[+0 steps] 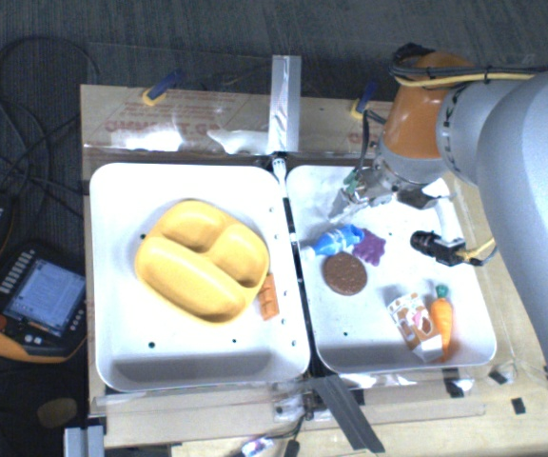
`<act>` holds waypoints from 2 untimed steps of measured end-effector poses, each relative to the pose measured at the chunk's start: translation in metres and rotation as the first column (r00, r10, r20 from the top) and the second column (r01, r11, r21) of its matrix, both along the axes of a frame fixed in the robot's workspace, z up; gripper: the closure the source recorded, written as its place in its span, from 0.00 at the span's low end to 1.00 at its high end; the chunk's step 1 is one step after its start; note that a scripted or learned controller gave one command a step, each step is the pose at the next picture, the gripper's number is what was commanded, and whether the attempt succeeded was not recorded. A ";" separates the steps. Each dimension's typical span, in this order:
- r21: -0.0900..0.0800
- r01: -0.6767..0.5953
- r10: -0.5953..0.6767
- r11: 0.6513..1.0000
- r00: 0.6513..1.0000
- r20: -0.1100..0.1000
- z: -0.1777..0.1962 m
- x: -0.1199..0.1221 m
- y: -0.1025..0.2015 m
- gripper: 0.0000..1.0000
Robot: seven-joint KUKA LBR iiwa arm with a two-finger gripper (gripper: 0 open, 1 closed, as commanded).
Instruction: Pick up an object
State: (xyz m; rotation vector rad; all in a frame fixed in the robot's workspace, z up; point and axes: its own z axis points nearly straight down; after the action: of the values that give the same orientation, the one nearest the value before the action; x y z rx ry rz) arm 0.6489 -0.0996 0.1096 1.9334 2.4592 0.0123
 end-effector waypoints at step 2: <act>-0.002 -0.197 0.197 0.980 0.980 -0.003 -0.020 -0.041 -0.024 0.00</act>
State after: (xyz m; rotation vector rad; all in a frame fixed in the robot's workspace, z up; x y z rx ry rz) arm 0.6081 -0.1232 0.0900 1.6812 2.6404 0.0083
